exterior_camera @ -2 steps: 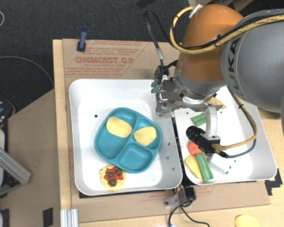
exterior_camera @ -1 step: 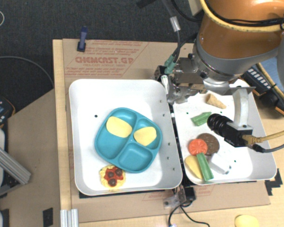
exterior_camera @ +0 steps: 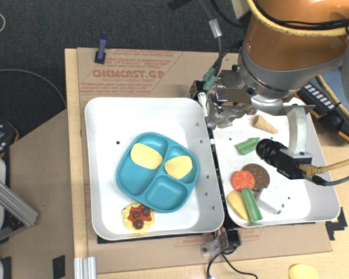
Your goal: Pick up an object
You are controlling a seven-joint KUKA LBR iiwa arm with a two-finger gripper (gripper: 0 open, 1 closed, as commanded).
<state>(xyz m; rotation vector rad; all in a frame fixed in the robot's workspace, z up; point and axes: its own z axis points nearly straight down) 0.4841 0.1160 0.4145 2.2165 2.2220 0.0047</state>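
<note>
In the camera view, the gripper (exterior_camera: pixel 222 112) hangs low over the upper left corner of the right bin (exterior_camera: pixel 315 197), close against the wall it shares with the left bin (exterior_camera: pixel 104 156). The wrist's bulk covers it from above, so I cannot tell whether the jaws are open or closed, and nothing can be seen held between them.

The nearest candidates lie just below and to the right of the gripper in the frame: a green piece (exterior_camera: pixel 246 146) and a tan wedge (exterior_camera: pixel 264 124), each lying apart from the others. Lower in the same bin is a tighter cluster. A red-orange round piece (exterior_camera: pixel 242 180) touches a brown disc (exterior_camera: pixel 259 175), and beneath them a green stick (exterior_camera: pixel 251 206) lies across a yellow piece (exterior_camera: pixel 237 204), with a pale grey block (exterior_camera: pixel 271 203) just beside. In the left bin, a blue divided plate (exterior_camera: pixel 157 171) sits in the middle with two yellow pieces (exterior_camera: pixel 146 156) in its upper compartments, and a small tart with red berries (exterior_camera: pixel 138 215) lies at the plate's lower left edge.

My reading is that this is the reach or descent stage, with no pick confirmed. The gripper seems to be over bare bin floor near the corner, so the next move probably calls for shifting toward the green piece, centring over it, lowering, then closing and lifting. The nearby bin wall leaves little room on that side.
</note>
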